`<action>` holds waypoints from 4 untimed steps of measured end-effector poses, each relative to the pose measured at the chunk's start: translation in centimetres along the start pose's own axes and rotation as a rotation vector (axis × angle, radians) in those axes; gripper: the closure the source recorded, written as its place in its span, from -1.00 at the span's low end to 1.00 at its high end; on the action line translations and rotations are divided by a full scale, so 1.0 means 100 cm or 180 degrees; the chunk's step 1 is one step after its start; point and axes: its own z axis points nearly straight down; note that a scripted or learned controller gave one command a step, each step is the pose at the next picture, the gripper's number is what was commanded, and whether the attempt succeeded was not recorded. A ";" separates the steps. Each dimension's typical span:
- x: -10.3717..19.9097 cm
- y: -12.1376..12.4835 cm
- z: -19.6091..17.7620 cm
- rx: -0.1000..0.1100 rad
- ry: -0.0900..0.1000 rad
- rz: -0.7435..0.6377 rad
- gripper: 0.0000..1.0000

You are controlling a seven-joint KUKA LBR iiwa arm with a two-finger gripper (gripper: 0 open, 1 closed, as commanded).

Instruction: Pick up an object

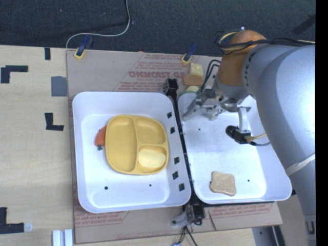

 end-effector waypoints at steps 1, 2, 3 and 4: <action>-0.001 0.001 -0.004 -0.0017 0.0004 0.0010 -1.00; 0.000 0.001 -0.004 -0.0013 0.0000 0.0013 -1.00; 0.001 0.001 -0.014 -0.0012 0.0006 0.0013 1.00; 0.002 0.001 -0.014 -0.0011 0.0006 0.0012 -1.00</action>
